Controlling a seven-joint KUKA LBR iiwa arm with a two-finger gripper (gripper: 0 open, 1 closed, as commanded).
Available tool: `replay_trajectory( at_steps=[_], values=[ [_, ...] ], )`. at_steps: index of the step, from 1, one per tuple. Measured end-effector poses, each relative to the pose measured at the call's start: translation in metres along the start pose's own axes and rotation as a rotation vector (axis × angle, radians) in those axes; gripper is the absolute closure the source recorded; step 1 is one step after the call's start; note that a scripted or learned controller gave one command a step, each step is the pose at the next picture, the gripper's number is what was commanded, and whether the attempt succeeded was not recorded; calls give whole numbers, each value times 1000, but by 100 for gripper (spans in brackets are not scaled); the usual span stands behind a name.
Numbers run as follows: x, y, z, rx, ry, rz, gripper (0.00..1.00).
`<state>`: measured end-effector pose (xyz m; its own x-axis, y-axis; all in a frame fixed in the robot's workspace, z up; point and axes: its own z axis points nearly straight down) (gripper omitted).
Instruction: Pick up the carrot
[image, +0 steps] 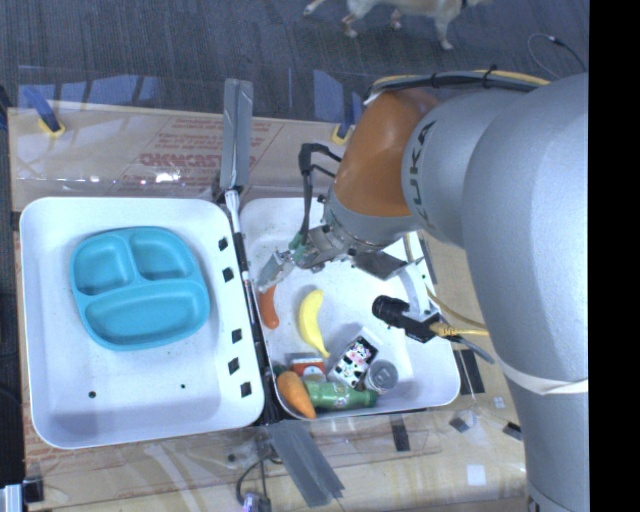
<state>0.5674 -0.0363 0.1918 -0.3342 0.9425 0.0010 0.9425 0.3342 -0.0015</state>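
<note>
The carrot (295, 393), stubby, orange and tapered, lies in the front left corner of the right bin (440, 385), against a green bottle (342, 398). My gripper (273, 271) hangs over the left side of that bin, near the divider, well behind the carrot. Just below its tip lies a slender orange-red stick (268, 308). Nothing shows in the gripper's grasp. The big grey arm with its orange band (385, 150) covers the bin's back right part.
A yellow banana (312, 318) lies mid-bin, with a black-and-white patterned item (352, 360) and a small can (382, 376) in front of it. The left bin (40, 330) holds a blue divided plate (140, 285). A black cable plug (398, 313) hangs off the arm.
</note>
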Motion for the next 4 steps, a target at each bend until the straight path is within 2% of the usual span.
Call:
replay_trajectory(
  at_steps=[1, 2, 3, 4],
  values=[
    [-102, -91, 87, 2, 1, -32, 0],
    [-82, -18, 100, -2, -1, -219, 0],
    [-82, -18, 100, -2, -1, -219, 0],
    [-88, 29, 99, -2, -1, -282, 0]
  ],
)
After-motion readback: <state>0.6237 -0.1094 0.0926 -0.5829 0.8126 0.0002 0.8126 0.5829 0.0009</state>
